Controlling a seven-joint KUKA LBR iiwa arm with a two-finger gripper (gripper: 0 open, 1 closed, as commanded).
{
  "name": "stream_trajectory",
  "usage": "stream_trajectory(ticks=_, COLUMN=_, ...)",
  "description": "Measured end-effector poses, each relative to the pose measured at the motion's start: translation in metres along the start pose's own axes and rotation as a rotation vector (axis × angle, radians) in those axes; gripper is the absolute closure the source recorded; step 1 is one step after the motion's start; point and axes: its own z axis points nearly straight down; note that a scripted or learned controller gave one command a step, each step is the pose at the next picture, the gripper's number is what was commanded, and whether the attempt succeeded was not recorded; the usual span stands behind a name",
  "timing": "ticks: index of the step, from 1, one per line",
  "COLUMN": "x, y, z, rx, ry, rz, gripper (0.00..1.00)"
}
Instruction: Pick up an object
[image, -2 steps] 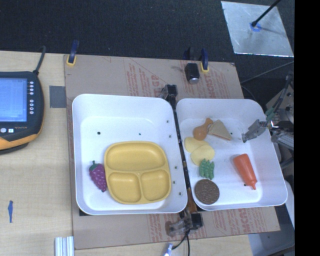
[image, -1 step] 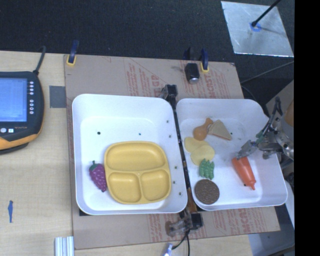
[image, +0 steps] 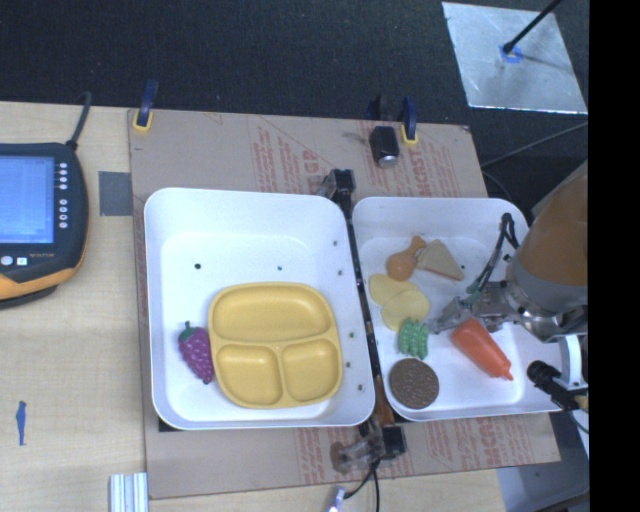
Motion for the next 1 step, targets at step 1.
stream_trajectory(ticks=1, x=-0.0016, y=0.0002, z=-0.0107, rx=0.0, ry=-0.002, rz=-0.003, gripper=1.0)
